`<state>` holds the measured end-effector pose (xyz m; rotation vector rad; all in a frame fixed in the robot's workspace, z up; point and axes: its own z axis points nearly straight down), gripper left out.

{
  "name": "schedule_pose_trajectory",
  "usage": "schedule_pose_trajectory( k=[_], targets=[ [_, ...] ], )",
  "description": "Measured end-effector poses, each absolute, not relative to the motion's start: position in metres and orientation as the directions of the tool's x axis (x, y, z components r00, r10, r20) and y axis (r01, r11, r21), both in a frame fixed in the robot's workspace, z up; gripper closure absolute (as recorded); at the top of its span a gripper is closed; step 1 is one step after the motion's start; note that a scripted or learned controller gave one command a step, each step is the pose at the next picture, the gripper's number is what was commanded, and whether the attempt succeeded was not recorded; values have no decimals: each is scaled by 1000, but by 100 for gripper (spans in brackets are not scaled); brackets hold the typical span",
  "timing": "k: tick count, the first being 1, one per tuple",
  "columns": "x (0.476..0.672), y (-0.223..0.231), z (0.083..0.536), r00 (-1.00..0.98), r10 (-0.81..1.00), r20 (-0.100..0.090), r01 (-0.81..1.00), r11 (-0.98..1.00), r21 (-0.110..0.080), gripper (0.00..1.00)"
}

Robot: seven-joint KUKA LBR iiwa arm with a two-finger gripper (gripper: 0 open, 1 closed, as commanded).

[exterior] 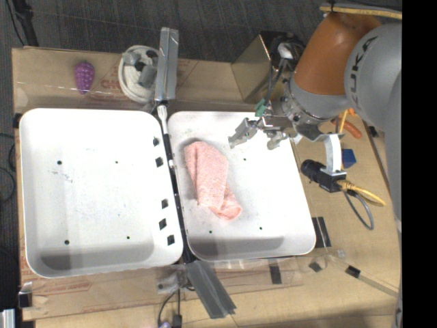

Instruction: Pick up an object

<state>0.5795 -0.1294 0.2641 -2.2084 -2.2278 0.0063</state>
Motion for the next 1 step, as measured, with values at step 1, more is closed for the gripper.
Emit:
schedule_pose_trajectory(
  k=[1],
  targets=[
    [557,-143,135,-112,994,2,994,112,-8,0]
  ],
)
